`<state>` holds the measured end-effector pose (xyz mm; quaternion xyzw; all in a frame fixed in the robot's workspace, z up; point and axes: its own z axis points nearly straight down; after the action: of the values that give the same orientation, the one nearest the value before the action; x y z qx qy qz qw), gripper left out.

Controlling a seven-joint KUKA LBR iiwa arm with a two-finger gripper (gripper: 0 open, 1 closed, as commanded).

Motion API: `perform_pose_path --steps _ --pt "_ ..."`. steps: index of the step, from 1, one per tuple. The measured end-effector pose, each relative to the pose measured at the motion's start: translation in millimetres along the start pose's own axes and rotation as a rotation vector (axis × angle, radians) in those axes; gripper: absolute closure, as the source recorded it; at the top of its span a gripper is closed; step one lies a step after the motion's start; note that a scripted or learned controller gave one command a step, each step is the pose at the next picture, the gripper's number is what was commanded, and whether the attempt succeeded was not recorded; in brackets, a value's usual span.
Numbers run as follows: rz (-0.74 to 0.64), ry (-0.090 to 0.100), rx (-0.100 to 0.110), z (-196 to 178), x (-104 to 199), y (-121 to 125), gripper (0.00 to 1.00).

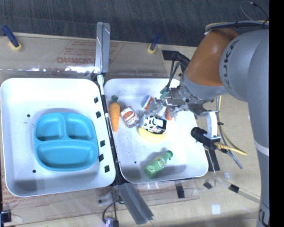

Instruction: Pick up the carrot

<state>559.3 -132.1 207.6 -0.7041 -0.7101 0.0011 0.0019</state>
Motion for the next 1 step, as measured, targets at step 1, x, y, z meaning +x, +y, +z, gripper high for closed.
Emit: perform_pose_path --steps 1 --pt "0.156 -0.003 -0.005 107.1 38.9 61.8 0.0"
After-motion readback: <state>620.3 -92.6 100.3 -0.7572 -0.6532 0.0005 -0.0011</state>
